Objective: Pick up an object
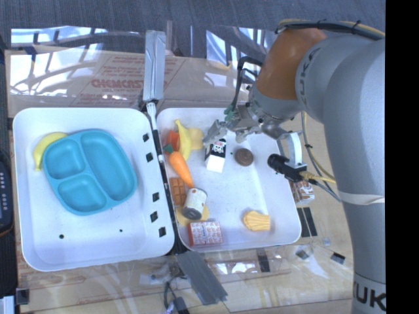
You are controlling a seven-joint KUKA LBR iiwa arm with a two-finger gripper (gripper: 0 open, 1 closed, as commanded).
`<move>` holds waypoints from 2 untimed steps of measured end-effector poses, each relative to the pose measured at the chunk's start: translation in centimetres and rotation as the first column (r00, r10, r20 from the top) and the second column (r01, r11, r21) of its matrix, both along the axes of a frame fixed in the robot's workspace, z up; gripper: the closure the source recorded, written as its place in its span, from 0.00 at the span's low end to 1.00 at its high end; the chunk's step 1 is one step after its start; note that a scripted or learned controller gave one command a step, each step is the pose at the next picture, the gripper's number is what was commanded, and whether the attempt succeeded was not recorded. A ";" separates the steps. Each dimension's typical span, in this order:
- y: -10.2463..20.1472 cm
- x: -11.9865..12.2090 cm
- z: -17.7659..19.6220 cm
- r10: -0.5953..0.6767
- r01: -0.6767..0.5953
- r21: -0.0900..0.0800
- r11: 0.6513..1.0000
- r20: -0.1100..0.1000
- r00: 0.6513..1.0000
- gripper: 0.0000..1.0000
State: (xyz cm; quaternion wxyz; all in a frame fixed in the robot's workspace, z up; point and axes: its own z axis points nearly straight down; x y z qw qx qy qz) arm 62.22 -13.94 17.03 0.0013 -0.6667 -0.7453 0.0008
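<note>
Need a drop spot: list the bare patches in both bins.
Right bin: bare floor between can, brown disc and yellow piece. Left bin: bare strip below the blue plate. Crowded along the right bin's left wall, around the carrot.

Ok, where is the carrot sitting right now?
The carrot lies in the right bin, near its left wall, slanting down the camera view. The banana is just above it and the small can just below.
</note>
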 end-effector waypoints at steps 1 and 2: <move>-2.7 3.1 -8.0 0.007 -0.007 -0.003 1.000 0.001 1.000 0.00; -2.6 3.3 -6.7 0.012 -0.012 -0.003 1.000 0.005 1.000 1.00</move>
